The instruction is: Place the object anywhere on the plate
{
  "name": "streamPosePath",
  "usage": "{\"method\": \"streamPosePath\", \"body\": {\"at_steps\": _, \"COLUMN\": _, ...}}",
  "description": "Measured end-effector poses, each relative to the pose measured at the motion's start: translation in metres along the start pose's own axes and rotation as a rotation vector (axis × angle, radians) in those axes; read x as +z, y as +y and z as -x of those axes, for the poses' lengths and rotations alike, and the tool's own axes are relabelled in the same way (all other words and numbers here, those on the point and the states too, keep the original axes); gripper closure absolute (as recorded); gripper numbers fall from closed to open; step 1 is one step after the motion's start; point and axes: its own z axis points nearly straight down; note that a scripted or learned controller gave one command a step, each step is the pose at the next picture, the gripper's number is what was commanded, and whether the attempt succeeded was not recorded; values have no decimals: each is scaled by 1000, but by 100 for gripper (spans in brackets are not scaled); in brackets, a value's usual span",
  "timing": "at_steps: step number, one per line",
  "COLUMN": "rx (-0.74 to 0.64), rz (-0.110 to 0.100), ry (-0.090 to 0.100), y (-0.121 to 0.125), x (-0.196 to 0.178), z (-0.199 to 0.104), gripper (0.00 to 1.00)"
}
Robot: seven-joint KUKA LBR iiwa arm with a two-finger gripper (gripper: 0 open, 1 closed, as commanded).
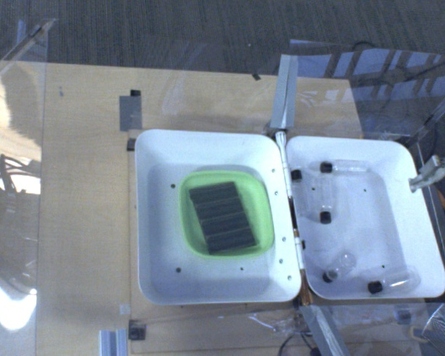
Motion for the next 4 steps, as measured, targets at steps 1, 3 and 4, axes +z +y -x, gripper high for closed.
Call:
{"method": "streamPosePath", "body": {"at_steps": 1, "rx": 38, "rz": -2, "ry": 1, "y": -11, "x": 11, "z": -2, "gripper": 0}}
{"method": "streamPosePath", "body": {"at_steps": 3, "rx": 187, "rz": -4, "ry": 1, "y": 3, "x": -13, "z": -3, "gripper": 0}}
{"method": "streamPosePath", "body": {"at_steps": 4, "rx": 199, "rz": -5, "ry": 3, "y": -9, "x": 51, "z": -35, "gripper": 0}}
